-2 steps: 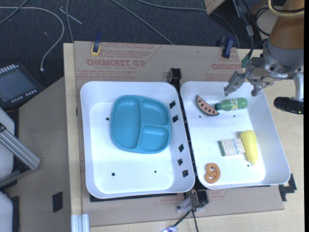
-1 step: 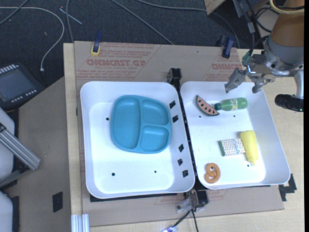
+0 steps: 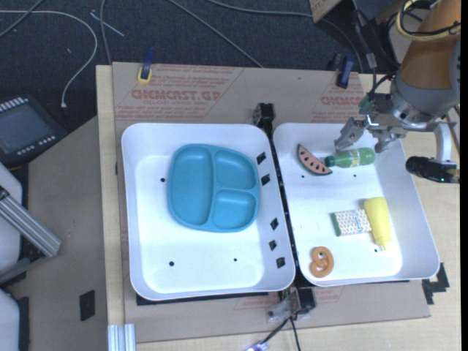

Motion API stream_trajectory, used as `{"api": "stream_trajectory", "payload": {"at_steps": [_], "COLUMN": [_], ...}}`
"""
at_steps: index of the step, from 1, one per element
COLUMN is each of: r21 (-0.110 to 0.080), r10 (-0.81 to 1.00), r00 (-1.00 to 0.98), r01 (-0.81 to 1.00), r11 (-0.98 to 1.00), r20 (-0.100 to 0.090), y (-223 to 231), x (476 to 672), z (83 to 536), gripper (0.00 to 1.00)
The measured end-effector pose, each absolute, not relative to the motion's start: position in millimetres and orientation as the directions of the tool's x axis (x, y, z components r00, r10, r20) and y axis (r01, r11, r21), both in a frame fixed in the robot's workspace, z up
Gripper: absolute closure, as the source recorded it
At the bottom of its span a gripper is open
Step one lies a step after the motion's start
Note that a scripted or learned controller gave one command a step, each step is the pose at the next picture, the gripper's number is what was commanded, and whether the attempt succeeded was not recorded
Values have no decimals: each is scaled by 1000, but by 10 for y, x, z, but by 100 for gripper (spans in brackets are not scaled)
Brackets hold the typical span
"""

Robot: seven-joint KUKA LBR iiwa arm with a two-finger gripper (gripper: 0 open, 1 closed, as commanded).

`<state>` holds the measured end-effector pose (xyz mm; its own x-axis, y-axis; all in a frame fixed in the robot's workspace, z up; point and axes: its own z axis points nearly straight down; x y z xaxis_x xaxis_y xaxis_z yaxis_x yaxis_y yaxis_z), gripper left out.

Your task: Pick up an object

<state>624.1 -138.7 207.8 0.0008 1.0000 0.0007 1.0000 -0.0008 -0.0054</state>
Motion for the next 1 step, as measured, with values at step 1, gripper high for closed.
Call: {"api": "stream_trajectory", "payload": {"at_steps": [1], "r21": [-6], "r10": [1000], "r00": [0], "r01": [1000], "r11": [0], "r20": [2], "y": [-1347], "x": [6229], "z": [1649], "gripper": [0]}}
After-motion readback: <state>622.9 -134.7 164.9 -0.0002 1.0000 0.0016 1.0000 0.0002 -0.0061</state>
